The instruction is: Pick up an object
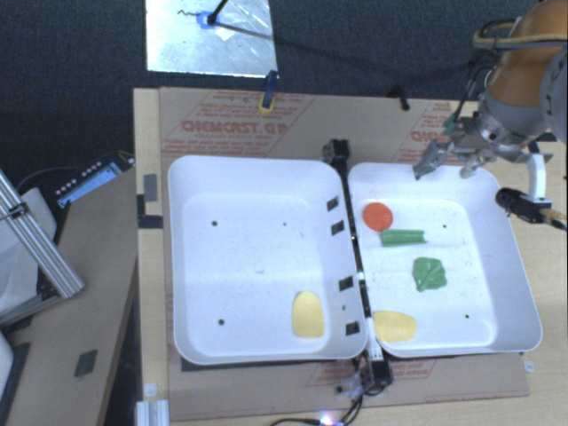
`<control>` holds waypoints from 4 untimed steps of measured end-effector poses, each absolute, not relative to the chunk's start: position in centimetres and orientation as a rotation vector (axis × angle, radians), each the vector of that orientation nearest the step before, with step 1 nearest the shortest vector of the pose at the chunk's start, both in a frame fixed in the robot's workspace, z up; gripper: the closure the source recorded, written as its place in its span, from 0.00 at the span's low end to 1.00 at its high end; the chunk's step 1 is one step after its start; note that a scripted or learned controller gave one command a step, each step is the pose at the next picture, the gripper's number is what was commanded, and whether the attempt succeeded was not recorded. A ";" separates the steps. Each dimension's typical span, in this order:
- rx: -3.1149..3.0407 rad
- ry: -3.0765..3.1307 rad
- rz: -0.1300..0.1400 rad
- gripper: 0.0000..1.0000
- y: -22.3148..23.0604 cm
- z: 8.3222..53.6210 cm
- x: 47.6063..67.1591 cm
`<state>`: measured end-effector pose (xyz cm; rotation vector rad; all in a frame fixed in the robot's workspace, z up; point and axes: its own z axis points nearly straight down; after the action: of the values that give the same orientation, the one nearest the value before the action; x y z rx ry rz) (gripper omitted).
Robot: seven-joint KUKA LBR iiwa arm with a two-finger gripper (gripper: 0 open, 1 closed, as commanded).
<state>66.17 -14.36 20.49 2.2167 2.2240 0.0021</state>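
Your gripper (448,160) hangs spread and empty, pre-approach; the orange disc (378,216) lies below its jaws, so descend there.

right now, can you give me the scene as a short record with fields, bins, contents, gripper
left bin: holds one pale yellow piece near its front right corner
right bin: holds an orange round piece, a green stick, a green leafy piece and a yellow piece at the front left
gripper: above the right bin's back rim, fingers apart, nothing between them
arm: reaches in from the right of the view
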 end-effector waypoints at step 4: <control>2.218 2.237 -0.007 1.00 0.8 29.7 58.5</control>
<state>58.47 0.77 29.72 2.2179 2.2369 -0.0068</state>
